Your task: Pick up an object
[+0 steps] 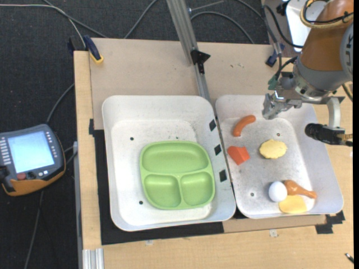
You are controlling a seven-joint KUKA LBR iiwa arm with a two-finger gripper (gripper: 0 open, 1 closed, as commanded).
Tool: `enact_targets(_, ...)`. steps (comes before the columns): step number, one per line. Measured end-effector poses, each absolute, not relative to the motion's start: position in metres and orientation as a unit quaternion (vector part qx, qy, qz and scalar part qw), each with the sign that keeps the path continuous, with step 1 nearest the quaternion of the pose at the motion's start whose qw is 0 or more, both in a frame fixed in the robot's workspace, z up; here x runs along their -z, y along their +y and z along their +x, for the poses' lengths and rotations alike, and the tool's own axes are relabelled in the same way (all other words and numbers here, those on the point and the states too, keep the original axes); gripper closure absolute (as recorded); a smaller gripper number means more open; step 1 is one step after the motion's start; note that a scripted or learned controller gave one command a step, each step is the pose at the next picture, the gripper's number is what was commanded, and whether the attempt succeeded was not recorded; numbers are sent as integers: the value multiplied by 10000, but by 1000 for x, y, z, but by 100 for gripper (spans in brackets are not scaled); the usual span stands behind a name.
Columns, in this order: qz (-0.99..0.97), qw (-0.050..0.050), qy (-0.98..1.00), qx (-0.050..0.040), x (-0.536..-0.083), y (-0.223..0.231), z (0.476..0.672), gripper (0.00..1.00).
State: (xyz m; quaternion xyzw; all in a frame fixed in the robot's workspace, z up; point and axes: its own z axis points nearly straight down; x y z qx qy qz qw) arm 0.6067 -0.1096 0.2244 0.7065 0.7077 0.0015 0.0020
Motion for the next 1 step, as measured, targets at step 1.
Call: enact_targets(1,7055,-20,7087,1,-220,-66,595,100)
